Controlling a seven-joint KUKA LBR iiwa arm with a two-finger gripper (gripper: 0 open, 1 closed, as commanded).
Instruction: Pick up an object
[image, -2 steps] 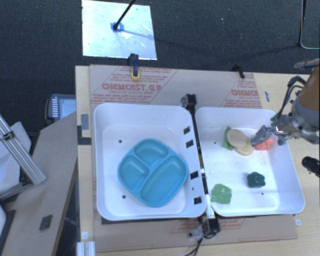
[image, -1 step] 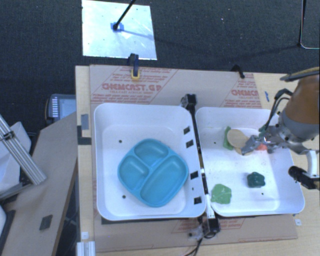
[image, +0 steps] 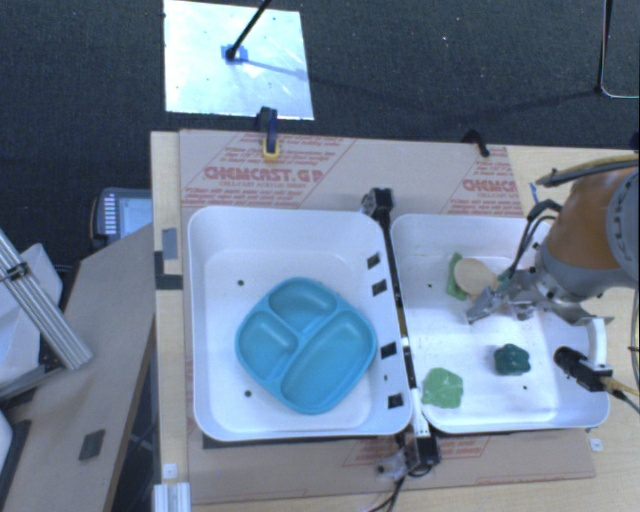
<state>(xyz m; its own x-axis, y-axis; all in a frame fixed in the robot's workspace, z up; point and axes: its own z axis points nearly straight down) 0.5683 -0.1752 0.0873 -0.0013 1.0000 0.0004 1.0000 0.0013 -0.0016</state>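
Note:
My gripper (image: 502, 305) hangs over the middle of the right bin (image: 430, 240), open, with nothing between its fingers. Just to its upper left lies a tan and green object (image: 466, 273), close to the fingers but not held. A dark teal object (image: 511, 359) rests below the gripper on the bin floor. A light green object (image: 441, 388) sits at the bin's front left corner.
The left bin (image: 215, 300) holds a blue divided plate (image: 305, 343). A black-clipped divider (image: 390, 300) runs between the two bins. The grey arm with its orange band (image: 590, 225) comes in from the right, above the right bin's far edge.

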